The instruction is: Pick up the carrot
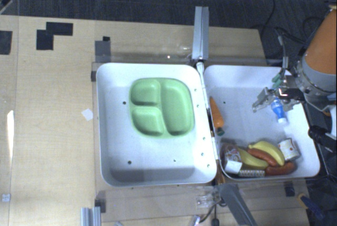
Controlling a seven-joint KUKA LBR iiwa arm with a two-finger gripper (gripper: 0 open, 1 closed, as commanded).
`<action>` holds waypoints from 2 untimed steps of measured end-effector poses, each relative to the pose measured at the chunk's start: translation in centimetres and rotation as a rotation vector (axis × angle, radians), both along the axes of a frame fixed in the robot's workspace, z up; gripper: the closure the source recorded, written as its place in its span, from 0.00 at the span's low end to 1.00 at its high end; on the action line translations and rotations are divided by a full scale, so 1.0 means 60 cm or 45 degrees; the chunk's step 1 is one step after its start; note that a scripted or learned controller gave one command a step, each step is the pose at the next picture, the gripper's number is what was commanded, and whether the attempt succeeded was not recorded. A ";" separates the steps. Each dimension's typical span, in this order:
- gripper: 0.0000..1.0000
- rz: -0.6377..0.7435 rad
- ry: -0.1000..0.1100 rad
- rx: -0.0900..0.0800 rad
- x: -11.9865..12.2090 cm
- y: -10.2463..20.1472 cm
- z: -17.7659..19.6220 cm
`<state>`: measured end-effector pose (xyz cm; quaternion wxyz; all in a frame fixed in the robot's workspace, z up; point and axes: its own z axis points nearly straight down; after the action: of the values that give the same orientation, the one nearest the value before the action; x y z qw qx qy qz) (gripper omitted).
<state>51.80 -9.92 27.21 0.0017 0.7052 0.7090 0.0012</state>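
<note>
Partly hidden, the grey arm with its orange band runs off the picture's right edge, and the two-finger gripper (274, 99) is small and blurred; whether its fingers stand apart or together cannot be told. A small blue-and-white bottle-shaped item (278, 110) sits right at the gripper, but whether it is gripped cannot be made out.

The slim orange carrot (216, 114) lies lengthwise in the right white bin (237, 80), well to the left of the gripper, against the wall shared with the left white bin (113, 130). Its lower end looks darker.

Below the gripper, along the bin's near wall, a yellow banana (268, 150), a reddish sausage-shaped item (279, 169) and several small packets crowd together, just below the carrot's lower end. Beyond the carrot, further left, a pale green three-compartment plastic tray (161, 107) rests in the left bin.
</note>
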 end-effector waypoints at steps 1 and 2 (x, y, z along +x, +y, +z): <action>0.00 -0.154 -0.013 0.002 -0.036 0.013 -0.304; 1.00 -0.152 -0.023 0.002 -0.031 0.015 -0.283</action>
<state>49.94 -9.04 10.21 0.0074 0.7461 0.6657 0.0081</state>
